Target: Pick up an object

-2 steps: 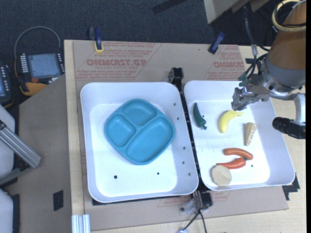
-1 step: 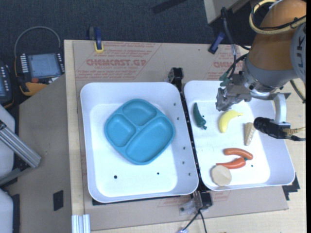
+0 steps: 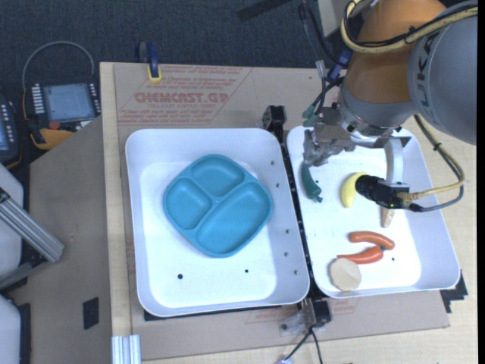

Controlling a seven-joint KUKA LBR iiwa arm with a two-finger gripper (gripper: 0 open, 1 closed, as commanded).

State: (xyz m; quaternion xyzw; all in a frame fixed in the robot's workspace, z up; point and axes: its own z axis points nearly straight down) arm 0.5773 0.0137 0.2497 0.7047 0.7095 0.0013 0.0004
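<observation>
The right bin (image 3: 432,271) holds several small items. A dark green curved piece (image 3: 311,185) lies by its left wall. A yellow banana-like piece (image 3: 348,191) sits mid-bin. Nearer the front are a red-orange chili-shaped piece (image 3: 370,240) with a second one (image 3: 362,255) just below it, and a round beige piece (image 3: 345,274). My gripper (image 3: 314,153) hangs low over the bin's back left part, directly above the upper end of the green piece. I cannot see whether it touches the piece. The arm's orange band (image 3: 386,48) rises behind it.
A blue divided plate (image 3: 218,204) lies in the left bin (image 3: 151,279). A black cylinder with a cable (image 3: 381,191) juts from the arm beside the yellow piece. A narrow black divider (image 3: 294,203) runs between the bins. A screen device (image 3: 67,101) sits off the bench at far left.
</observation>
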